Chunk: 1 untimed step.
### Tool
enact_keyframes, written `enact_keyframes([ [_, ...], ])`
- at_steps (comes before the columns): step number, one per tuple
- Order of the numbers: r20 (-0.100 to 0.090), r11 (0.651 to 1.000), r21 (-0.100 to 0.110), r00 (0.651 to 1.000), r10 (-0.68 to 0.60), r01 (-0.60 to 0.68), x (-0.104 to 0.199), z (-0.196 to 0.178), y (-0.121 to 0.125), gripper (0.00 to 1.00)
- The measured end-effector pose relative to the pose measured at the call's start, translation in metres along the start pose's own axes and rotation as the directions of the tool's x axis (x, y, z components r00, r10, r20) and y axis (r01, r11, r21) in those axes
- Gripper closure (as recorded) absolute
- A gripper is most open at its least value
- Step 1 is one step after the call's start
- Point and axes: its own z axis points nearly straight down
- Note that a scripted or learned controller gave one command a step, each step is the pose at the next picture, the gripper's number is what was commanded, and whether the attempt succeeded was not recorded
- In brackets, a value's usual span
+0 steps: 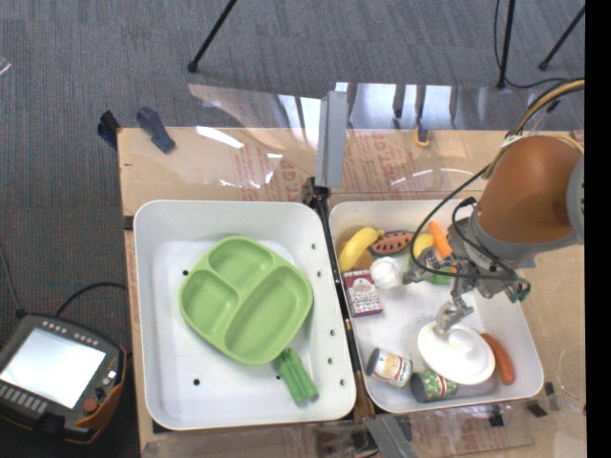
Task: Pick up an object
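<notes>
You have nothing lifted yet: your gripper (451,321) hangs just over the white plate (458,356), jaw state unclear.

A lime-green divided plate (246,299) sits in a white bin (153,256); nearby are a yellow banana (355,246), an orange carrot (440,239), a red sausage (498,358), and a red-and-white carton (362,292).

Claw (456,310) fingers' state unclear — can (432,386) label too small to read.
</notes>
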Motion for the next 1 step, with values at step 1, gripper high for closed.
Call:
enact_keyframes([
  [1, 0.011, 0.994, 0.007, 0.994, -0.106, 0.106, -0.0433, 0.0118, -0.0697, 0.00],
])
